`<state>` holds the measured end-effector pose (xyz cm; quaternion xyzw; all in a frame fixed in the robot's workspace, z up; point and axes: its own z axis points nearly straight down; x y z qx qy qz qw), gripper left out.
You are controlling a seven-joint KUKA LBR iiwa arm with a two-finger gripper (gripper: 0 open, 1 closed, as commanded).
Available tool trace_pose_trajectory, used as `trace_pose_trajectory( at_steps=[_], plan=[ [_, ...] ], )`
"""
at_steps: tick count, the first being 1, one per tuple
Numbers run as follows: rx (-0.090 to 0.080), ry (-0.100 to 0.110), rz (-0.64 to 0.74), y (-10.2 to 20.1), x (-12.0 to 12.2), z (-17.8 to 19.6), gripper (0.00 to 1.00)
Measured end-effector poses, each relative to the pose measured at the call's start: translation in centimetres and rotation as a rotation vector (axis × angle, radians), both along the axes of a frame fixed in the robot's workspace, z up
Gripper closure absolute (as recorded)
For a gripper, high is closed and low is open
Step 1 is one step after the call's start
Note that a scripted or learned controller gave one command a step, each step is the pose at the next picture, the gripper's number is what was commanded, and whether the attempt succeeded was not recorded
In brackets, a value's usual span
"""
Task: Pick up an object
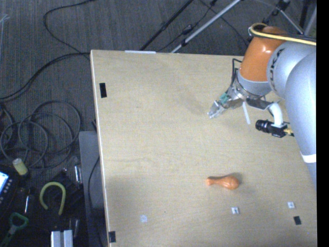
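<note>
Camera view, from above at a slant. Tan tabletop [154, 138] fills the middle and right of the view.

Arm comes in from three o'clock, grey body with an orange band [259, 55] above the wrist. The tool [215, 110] sits at about two o'clock on the tabletop, tips pointing toward eight o'clock, low over the surface. Nothing seen between the tips. Cannot tell how far apart they stand; too small and blurred.

Orange object [224, 181], bulb-shaped with a narrow neck, lies flat at about five o'clock, neck toward nine o'clock. Well apart from the tool, roughly at six o'clock from it.

Small black markers [103, 90] on the tabletop. Floor at nine o'clock: looped black cables [41, 133].
</note>
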<state>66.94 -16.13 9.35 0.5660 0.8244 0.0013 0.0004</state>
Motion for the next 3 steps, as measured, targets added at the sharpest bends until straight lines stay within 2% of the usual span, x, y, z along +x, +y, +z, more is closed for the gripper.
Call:
trace_pose_trajectory(
  at_steps=[1, 2, 3],
  plan=[
    [-0.004, 0.002, -0.013, -5.6, -4.9, 8.0, 1.00],
    [-0.001, 0.002, -0.059, 1.5, -0.1, 8.7, 1.00],
    [-0.005, 0.002, 0.081, 1.0, -0.1, 8.9, 1.00]
  ],
)
